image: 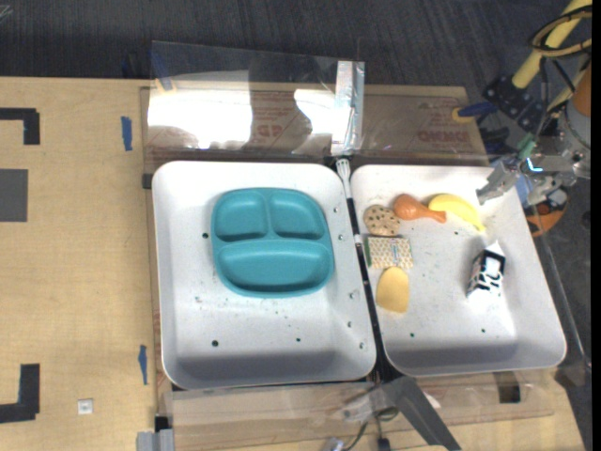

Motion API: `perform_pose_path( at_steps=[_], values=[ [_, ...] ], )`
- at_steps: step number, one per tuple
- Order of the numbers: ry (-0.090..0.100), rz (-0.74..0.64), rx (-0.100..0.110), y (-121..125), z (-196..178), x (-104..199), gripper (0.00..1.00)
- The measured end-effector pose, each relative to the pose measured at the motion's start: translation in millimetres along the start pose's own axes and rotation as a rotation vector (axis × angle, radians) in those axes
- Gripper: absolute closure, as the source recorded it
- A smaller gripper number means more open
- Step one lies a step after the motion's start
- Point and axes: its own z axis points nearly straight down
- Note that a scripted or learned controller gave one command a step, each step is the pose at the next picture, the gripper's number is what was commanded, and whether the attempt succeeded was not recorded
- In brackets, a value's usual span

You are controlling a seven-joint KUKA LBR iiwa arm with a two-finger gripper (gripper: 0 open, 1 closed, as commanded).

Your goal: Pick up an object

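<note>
Left bin (178,336): teal divided plate (272,240), flat, poor pick. Right bin (526,336): cookie (379,219), patterned square (389,251), yellow-orange lump (393,289), orange piece (415,209), yellow banana (455,209), black-white block (486,269). Banana probably light, stiff, slick; grip across its middle. Tool (502,181) at right bin's far right rim, just beside banana; can't tell its opening, nothing visibly held.

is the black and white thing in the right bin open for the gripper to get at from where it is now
Probably yes. The black and white object lies alone on bare floor of the right bin, apart from the other items, with nothing over it. The gripper sits at the bin's far right rim, close by.
</note>
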Motion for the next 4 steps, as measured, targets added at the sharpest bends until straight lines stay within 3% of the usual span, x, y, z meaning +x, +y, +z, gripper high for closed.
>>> perform_pose_path(
  at_steps=[1,2,3,4],
  values=[
    [0.002,0.101,0.009,24,95,12,0.00],
    [-0.003,0.020,-0.016,24,-53,47,0.00],
    [-0.001,0.592,0.012,53,111,80,0.00],
    [-0.001,0.737,0.000,18,138,89,0.00]
  ],
)
